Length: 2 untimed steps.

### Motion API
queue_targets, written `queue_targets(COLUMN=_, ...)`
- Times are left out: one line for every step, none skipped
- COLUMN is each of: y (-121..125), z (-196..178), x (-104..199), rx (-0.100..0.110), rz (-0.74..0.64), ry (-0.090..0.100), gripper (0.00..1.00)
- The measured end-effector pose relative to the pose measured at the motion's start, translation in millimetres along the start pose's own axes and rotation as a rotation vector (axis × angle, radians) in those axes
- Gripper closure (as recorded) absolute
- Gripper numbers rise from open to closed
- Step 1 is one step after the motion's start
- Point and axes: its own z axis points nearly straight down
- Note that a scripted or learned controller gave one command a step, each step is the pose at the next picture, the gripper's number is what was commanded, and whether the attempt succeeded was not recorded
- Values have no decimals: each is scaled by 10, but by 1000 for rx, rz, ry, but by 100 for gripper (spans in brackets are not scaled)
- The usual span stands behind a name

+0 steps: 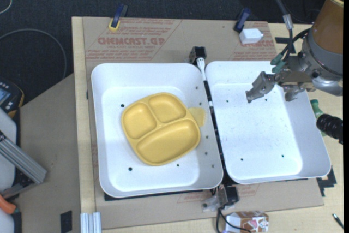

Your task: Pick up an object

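Observation:
A yellow divided plate (160, 128) with three compartments lies flat in the left bin (103, 117), a little right of its middle. My gripper (271, 94) hangs over the upper part of the right bin (262, 166), well to the right of the plate. It is open, its two grey fingers (257, 89) spread apart with nothing between them. The arm comes in from the right edge, its orange band above the wrist.
A black divider clip (197, 55) sits at the top where the two bins meet. A small white block (251, 36) and blue clamps (116, 16) rest on the board behind the bins. Cables run near the arm at the right.

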Motion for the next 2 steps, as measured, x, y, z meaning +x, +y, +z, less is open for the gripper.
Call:
queue_targets(y=14, z=-71, x=-29, rx=2, rz=5, ry=-1, gripper=100)
queue_targets(y=3, z=248, x=607, rx=11, rz=1, ry=1, gripper=100)
